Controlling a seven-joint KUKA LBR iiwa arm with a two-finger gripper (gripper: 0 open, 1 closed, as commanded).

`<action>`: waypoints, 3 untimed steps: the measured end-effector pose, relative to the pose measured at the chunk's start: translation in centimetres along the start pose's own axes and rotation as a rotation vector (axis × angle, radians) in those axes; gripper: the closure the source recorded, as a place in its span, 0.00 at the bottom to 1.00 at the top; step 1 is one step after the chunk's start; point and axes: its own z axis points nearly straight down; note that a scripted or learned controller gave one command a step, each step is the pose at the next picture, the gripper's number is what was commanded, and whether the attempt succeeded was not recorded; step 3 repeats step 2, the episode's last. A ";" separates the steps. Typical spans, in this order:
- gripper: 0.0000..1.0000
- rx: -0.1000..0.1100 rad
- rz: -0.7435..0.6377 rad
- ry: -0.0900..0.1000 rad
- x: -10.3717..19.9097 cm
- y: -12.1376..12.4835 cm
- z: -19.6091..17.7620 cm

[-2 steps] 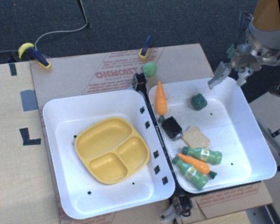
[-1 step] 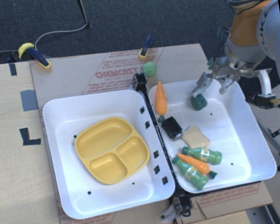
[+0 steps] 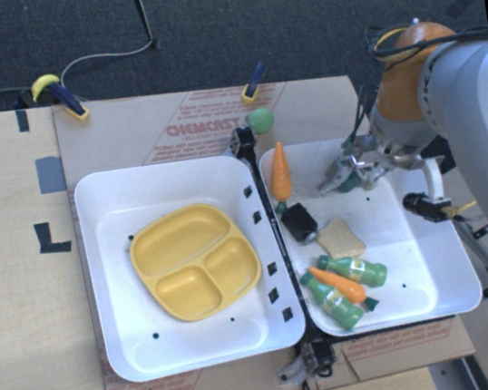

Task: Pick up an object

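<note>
My gripper (image 3: 344,175) hangs low over the upper middle of the right bin (image 3: 442,282), with the grey arm and its orange band (image 3: 408,72) behind it to the right. A small dark teal shape shows right at the gripper; I cannot tell whether it is held. To its left an orange carrot (image 3: 279,171) lies along the bin's left wall. Below are a black block (image 3: 299,222), a tan slab (image 3: 341,240), two green bottles (image 3: 359,270) (image 3: 335,305) and a small carrot (image 3: 339,285) across them.
The left bin (image 3: 129,336) holds a yellow divided plate (image 3: 195,259). A green ball (image 3: 261,121) rests on the cardboard just above the bins' divider. Yellow and blue clamps (image 3: 58,95) (image 3: 254,83) grip the cardboard's far edge. A cable runs across the dark floor behind.
</note>
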 end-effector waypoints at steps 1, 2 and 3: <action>0.00 -0.001 0.001 0.000 0.4 1.6 0.0; 1.00 -0.001 0.000 -0.001 0.4 1.6 -1.0; 1.00 -0.001 0.000 -0.001 0.4 1.6 -1.0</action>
